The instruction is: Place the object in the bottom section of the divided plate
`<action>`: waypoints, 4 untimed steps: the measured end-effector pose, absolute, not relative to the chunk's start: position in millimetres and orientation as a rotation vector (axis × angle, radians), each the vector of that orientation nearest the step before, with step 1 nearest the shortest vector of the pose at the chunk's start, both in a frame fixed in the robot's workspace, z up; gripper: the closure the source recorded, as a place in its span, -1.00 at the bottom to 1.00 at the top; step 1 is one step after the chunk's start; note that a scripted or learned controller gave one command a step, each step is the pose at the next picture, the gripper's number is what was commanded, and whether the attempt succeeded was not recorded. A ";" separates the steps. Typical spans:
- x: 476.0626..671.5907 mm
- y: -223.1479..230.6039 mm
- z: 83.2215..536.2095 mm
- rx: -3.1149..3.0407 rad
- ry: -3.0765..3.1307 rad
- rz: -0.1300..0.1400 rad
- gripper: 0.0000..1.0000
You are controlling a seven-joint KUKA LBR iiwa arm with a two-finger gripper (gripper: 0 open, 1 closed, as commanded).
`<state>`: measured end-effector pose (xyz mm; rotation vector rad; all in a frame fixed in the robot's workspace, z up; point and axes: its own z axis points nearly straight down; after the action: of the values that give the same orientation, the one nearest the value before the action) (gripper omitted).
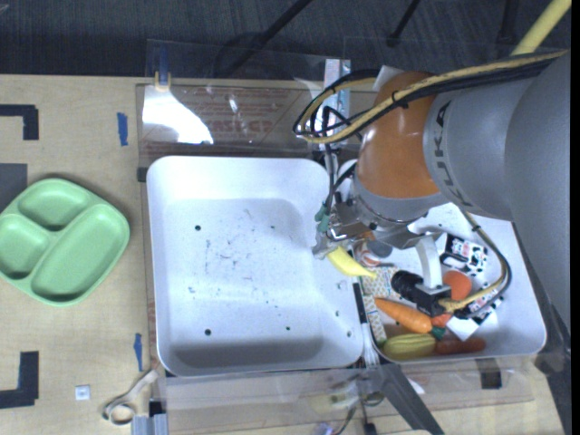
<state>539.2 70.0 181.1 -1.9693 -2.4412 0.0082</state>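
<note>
The green divided plate [60,240] rests on the wooden bench at the far left, with two small sections at the top and one long section at the bottom right. My gripper [349,243] hangs under the grey wrist over the left edge of the right bin [517,324]. A yellow banana-like object [349,263] lies just beneath it; the wrist hides whether anything touches it. More toy food lies in the same bin: an orange carrot [405,314], a yellow-green piece [410,344], a red piece [458,284] and a black-and-white item [467,254].
The left white bin [245,270] lies between the plate and the right bin. A clear plastic wall [236,111] stands behind it. The large grey arm [507,143] with its orange band covers the upper right. Black tape marks sit on the bench at the left.
</note>
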 end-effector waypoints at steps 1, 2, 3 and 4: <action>590.9 126.6 196.9 -2.119 -2.319 0.006 1.00; 528.6 81.8 205.3 -2.446 -1.966 0.012 1.00; 585.5 162.0 230.6 -2.411 -2.014 0.008 1.00; 601.4 157.3 279.3 -2.387 -2.043 0.007 1.00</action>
<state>601.4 157.3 279.3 -2.3874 -2.0426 0.0068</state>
